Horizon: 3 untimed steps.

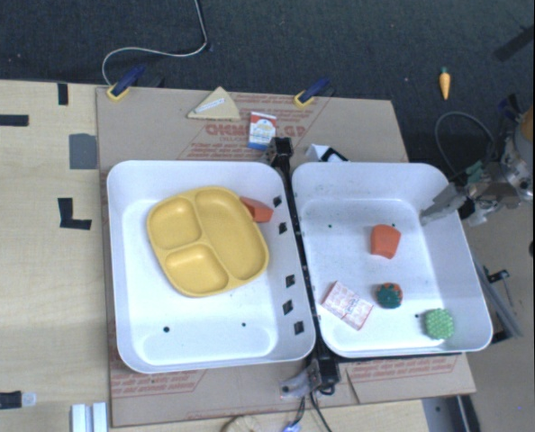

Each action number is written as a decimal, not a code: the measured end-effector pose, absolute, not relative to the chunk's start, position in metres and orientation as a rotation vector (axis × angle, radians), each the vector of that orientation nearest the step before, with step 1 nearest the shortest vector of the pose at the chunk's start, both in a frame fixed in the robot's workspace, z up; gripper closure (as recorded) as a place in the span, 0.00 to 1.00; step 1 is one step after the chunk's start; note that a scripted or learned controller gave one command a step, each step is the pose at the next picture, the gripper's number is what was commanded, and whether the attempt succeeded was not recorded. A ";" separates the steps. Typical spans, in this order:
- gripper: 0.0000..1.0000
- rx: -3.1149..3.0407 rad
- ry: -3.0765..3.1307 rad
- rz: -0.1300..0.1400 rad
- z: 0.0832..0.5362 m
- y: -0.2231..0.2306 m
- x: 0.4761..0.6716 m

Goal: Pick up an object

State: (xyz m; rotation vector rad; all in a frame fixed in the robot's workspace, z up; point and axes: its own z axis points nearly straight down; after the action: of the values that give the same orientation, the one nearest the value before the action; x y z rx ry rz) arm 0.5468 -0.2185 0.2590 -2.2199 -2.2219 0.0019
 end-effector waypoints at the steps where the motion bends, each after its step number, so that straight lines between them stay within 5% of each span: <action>1: 0.00 -2.222 -2.227 -0.005 0.087 -0.208 0.580; 2: 0.00 -2.222 -2.229 -0.004 0.087 -0.162 0.602; 3: 1.00 -2.224 -2.230 -0.002 0.097 -0.163 0.601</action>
State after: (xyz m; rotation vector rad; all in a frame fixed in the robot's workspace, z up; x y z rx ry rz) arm 0.6014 -0.1632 0.0970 -2.2243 -2.2298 -0.0023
